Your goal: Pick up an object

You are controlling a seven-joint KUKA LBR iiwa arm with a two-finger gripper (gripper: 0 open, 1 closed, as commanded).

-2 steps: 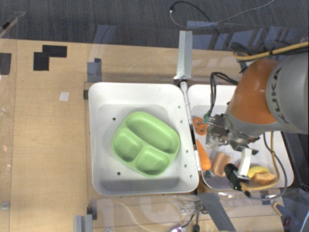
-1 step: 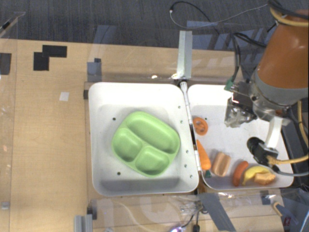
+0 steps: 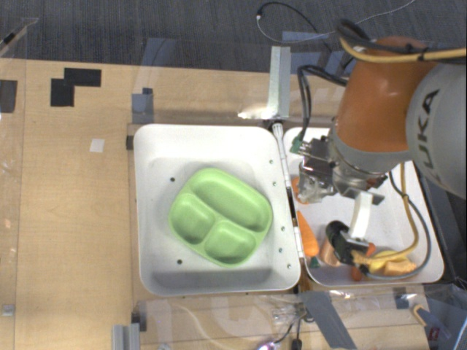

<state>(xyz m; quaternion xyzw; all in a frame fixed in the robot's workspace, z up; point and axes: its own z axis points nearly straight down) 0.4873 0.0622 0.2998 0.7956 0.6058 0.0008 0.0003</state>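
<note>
Where the right bin [image 3: 427,257] comes nearest to me, a small heap of things lies along its near end: an orange carrot [image 3: 308,238] lengthwise against the wall shared with the left bin, a tan lump [image 3: 332,255] just beside it, and a yellow piece [image 3: 390,266] further toward the right corner. Any of these would serve as the object to lift, and none is off the bin floor yet. Just beyond them the gripper [image 3: 312,188] hangs over the bin's left side, above the carrot's far end; from here I cannot tell how wide it stands or whether it has anything in it. I'd judge the carrot the likeliest target, and an awkward one: it hugs the wall, so the approach wants to come straight down and close across its narrow width, keeping clear of the wall. Off to the side, a green divided plate [image 3: 221,216] sits in the middle of the left bin [image 3: 157,159]. Farther back the arm's orange band [image 3: 376,100] looms, and black marks [image 3: 73,84] dot the bench [image 3: 66,195] beyond.
</note>
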